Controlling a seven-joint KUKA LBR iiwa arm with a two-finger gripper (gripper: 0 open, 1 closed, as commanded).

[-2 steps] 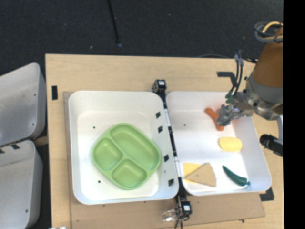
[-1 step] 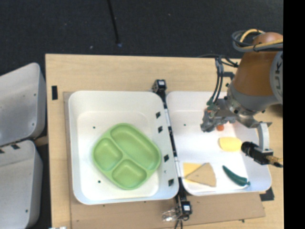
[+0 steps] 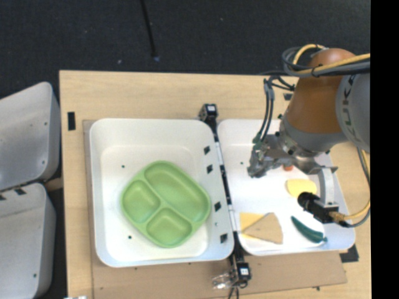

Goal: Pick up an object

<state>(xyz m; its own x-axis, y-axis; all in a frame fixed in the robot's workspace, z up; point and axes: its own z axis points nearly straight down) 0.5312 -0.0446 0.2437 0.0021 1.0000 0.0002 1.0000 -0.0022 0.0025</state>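
The right bin (image 3: 246, 136) holds a tan wedge-shaped piece (image 3: 263, 227) near its front, a yellow piece (image 3: 300, 185) to the right, a dark green curved piece (image 3: 308, 229) at the front right, and a small red bit (image 3: 288, 166) partly hidden under the arm. My gripper (image 3: 257, 168) hangs low over the middle of this bin, left of the yellow piece and behind the tan wedge. Nothing shows between its fingers.
The left bin (image 3: 106, 142) carries a green divided tray (image 3: 164, 202). A row of black clips (image 3: 219, 167) marks the wall between the bins. The arm's orange band (image 3: 318, 104) and cables (image 3: 271, 98) loom over the right bin's back.
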